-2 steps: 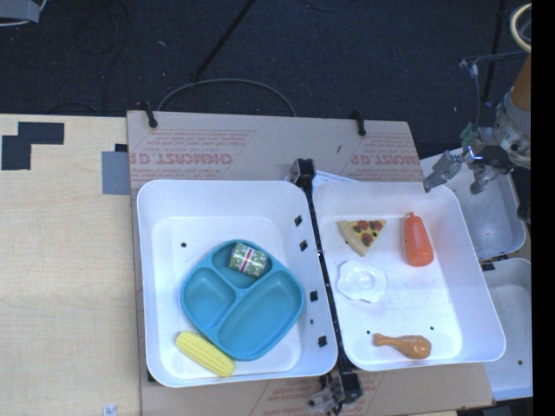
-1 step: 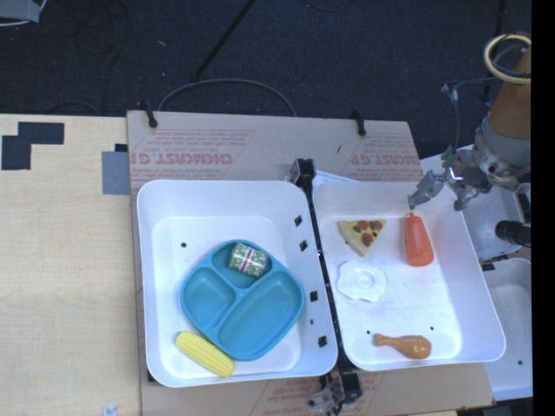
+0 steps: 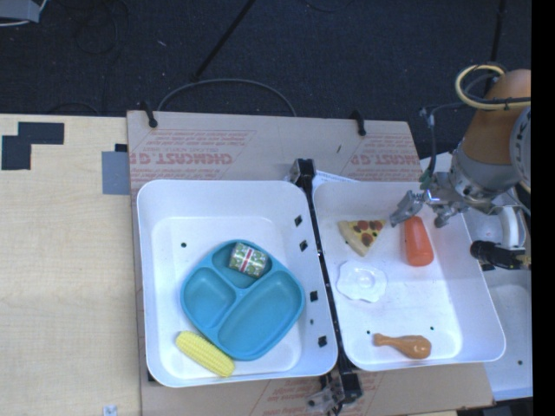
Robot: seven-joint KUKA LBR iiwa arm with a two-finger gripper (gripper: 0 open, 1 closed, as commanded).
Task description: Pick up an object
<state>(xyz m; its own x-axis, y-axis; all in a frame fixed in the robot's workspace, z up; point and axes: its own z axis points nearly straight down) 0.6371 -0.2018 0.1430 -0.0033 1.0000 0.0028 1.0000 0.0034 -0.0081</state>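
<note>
In the right bin [image 3: 473, 319] lie a pizza slice [image 3: 362, 233], an orange-red carrot-like piece [image 3: 418, 242], a white fried egg [image 3: 361, 282] and a brown drumstick [image 3: 404, 345]. My gripper [image 3: 427, 211] hovers at the bin's back right, its fingers spread open just above the top end of the orange piece. Nothing sits between the fingers. The left bin [image 3: 160, 232] holds a blue divided plate [image 3: 251, 315] with a small striped can [image 3: 248, 259] in one compartment, and a yellow corn cob [image 3: 205, 354] by the front wall.
A black divider [image 3: 316, 276] runs between the two bins. Cardboard [image 3: 260, 150] lies under and behind both bins. The arm's grey body and orange band [image 3: 499, 128] stand at the right, with cables near the bin's right wall.
</note>
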